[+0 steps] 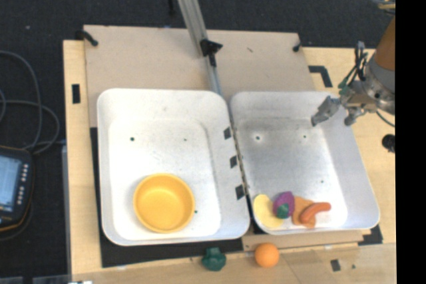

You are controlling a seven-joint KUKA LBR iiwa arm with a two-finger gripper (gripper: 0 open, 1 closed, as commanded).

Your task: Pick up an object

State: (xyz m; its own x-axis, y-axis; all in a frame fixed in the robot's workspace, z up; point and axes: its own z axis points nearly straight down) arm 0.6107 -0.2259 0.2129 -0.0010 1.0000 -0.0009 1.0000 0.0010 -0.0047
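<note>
Hovering over the right bin's [346, 163] upper right edge, the gripper [338, 114] has its fingers spread apart, holding nothing. Toys [293, 207] cluster in that bin's near corner, well apart. A yellow bowl [164, 202] sits in the left bin [133, 116].

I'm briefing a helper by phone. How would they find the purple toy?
Start at the right bin and go to its near edge, where small toys cluster. The purple toy sits between a yellow piece and an orange one; it alone is purple.
</note>
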